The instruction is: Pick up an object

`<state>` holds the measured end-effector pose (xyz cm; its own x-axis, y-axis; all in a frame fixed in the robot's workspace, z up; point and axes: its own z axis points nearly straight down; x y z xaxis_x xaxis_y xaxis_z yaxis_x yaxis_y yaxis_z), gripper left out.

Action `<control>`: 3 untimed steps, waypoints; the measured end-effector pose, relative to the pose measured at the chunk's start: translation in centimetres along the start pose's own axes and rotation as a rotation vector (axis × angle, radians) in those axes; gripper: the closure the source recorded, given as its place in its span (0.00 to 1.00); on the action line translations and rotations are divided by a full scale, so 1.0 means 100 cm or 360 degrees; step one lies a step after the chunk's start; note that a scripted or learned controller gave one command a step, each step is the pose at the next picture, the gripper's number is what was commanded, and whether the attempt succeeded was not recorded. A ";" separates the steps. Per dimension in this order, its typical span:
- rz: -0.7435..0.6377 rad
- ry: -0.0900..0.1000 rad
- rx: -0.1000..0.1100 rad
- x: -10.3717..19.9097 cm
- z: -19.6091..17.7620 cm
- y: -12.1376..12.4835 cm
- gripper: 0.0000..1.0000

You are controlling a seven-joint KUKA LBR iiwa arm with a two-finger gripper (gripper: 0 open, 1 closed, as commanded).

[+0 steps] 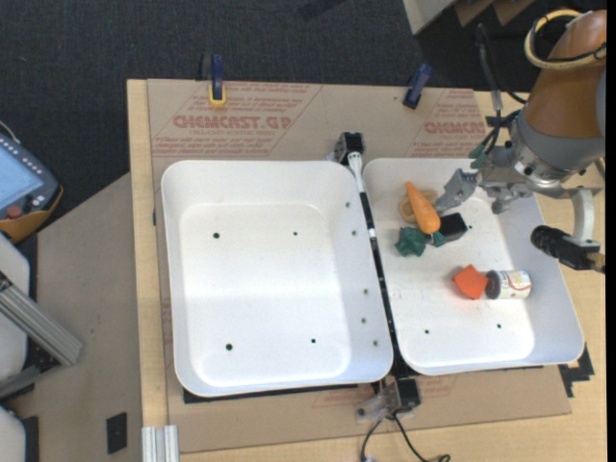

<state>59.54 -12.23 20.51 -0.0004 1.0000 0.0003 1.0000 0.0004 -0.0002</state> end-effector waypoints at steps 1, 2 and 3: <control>-0.0003 0.0002 0.0007 0.007 0.081 0.019 0.00; 0.0000 0.0000 0.0001 0.006 0.077 0.019 0.00; -0.0006 -0.0004 -0.0017 0.025 0.109 0.059 0.00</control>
<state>65.44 -9.77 9.62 -0.0039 1.0000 -0.0023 0.9999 0.0039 0.0107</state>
